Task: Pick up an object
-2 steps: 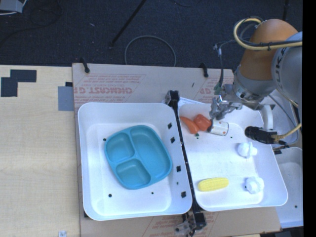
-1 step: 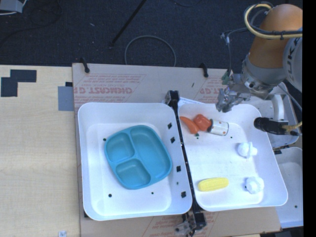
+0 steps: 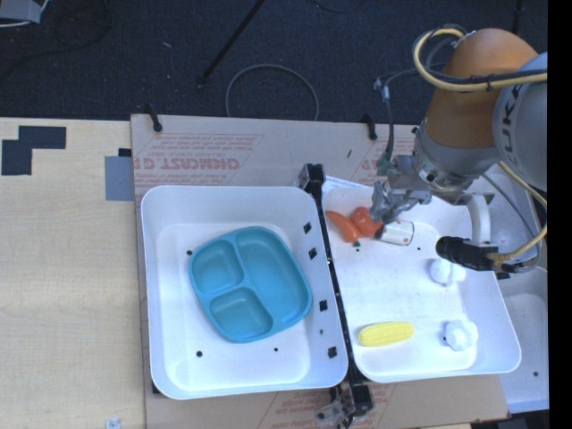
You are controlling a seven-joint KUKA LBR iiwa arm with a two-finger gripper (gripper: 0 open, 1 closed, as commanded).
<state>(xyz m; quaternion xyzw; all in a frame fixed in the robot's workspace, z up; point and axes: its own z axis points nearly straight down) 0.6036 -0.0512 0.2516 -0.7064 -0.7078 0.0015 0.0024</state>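
My gripper (image 3: 386, 211) hangs over the back left part of the right bin (image 3: 487, 347), directly above and touching the right end of an orange carrot-like toy (image 3: 349, 225). The fingers point down at the carrot's right end, beside a small white block (image 3: 399, 232). A yellow corn cob (image 3: 386, 333) lies near the front of the right bin. Two small white objects sit at the bin's right side, one by the wall (image 3: 442, 271) and one nearer the front (image 3: 459, 335).
The left bin (image 3: 170, 347) holds a blue divided plate (image 3: 248, 282). A black divider (image 3: 323, 266) runs between the bins. A black handle-like part (image 3: 469, 252) sticks out over the right bin. The arm's orange band (image 3: 483, 65) looms above the back right.
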